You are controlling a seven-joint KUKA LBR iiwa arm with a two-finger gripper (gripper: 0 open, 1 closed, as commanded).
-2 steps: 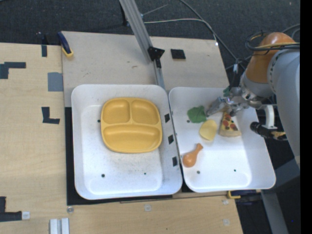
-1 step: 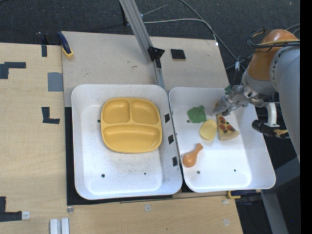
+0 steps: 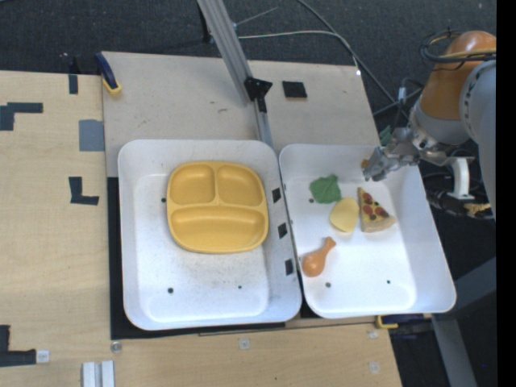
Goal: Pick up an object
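- The gripper (image 3: pixel 377 168) hangs over the far part of the right bin (image 3: pixel 403 293), carried by the grey arm (image 3: pixel 459 95) that reaches in from the right; it sits low and small in the view, and whether its jaws stand wide or narrow I cannot tell; nothing shows between them.
- The likely pick targets lie in the right bin, bunched just near and left of the gripper: a pizza slice (image 3: pixel 373 210) closest to it; a pale yellow piece (image 3: pixel 344 215) touching the slice on its left; a green leafy piece (image 3: pixel 325 189) a little farther left; an orange drumstick (image 3: pixel 318 258) nearer the camera, apart from the rest.
- The left bin (image 3: pixel 145 240) holds a yellow divided plate (image 3: pixel 217 207), well apart from the gripper; too broad and flat to be the likely choice.
- Judged from its place, the gripper stands above and just far of the pizza slice, probably poised for a descent; the slice touching its neighbour could spoil a clean grip.
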